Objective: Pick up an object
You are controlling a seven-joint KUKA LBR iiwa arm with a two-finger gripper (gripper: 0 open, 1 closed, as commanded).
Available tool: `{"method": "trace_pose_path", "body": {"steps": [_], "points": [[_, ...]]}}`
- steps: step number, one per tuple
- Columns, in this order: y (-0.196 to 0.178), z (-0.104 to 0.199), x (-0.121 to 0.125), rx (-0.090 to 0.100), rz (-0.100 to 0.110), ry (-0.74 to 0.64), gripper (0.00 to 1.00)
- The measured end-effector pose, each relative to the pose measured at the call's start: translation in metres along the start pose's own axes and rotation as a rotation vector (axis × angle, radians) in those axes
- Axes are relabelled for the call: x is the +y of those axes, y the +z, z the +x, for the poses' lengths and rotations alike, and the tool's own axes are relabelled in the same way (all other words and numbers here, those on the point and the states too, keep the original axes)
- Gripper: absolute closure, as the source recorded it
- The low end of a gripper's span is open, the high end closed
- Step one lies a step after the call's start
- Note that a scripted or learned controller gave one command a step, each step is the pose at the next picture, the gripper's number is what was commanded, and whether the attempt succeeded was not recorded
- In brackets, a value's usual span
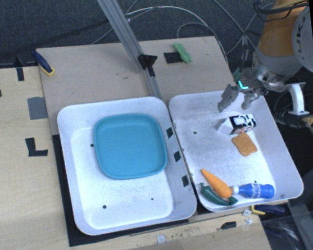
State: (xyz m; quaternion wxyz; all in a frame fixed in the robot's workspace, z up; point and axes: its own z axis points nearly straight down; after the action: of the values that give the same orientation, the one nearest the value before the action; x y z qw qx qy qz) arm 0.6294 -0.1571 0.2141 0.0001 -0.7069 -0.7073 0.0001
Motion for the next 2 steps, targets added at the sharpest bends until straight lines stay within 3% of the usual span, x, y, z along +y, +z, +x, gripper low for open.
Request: {"method": "trace_pose_path", "body": {"steps": [1,2], "points": [[0.0,0.0,0.0,0.0,0.0,0.0,0.0],[0.043,0.003,0.001,0.0,0.003,0.0,0.0]]}}
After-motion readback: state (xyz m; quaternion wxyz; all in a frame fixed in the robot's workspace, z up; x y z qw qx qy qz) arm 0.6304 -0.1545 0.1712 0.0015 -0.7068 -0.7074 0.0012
